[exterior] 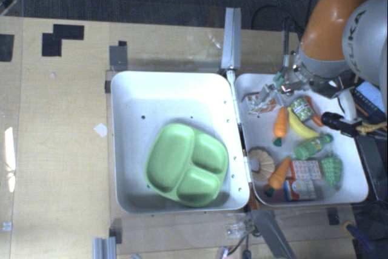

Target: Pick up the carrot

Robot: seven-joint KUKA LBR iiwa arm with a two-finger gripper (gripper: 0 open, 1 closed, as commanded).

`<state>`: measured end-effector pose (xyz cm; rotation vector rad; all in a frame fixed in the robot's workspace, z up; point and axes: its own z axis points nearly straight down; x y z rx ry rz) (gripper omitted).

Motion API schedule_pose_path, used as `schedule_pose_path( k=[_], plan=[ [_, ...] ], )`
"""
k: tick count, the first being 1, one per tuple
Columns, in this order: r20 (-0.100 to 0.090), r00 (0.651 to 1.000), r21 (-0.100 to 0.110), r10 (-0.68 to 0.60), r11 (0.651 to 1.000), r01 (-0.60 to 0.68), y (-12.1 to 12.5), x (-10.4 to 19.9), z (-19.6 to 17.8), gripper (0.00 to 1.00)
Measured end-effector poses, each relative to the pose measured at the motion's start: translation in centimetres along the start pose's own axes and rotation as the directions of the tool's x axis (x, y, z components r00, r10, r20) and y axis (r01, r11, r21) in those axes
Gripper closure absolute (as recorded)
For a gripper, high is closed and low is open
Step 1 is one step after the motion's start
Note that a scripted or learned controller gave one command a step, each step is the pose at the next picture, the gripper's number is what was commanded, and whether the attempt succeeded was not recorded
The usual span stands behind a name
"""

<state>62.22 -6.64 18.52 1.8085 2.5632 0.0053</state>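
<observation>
Pale wood tabletop [60, 130] fills the left and middle of the frame, with dark carpet along the top edge, and it carries two shallow white bins side by side. Two carrots lie in the right bin [357, 191]. One carrot [279, 124] sits near the bin's middle left, upright in the frame with its green end down. The second carrot [279, 174] lies lower, tilted, just beside a round tan disc [262, 162] at the bin's lower left. A banana [300, 125] curves just right of the upper carrot, touching a green packet [301, 108] above it. A green bottle [313, 146] lies below the banana, a colourful carton [303, 178] beneath that, and a green knobbly item [331, 170] at the lower right. A crumpled wrapper [262, 101] rests in the bin's upper left. The gripper [286, 80] hangs over the bin's upper edge, above the packet; whether it is wide or narrow cannot be told. The left bin [130, 94] holds a green divided plate [187, 164].
</observation>
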Motion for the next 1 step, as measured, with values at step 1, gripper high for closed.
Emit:
schedule_pose_path(
  k=[1],
  plan=[
    [0.001,0.989,0.0,0.149,0.989,-0.149,-4.11,-5.1,9.54,0.0]
  ],
)
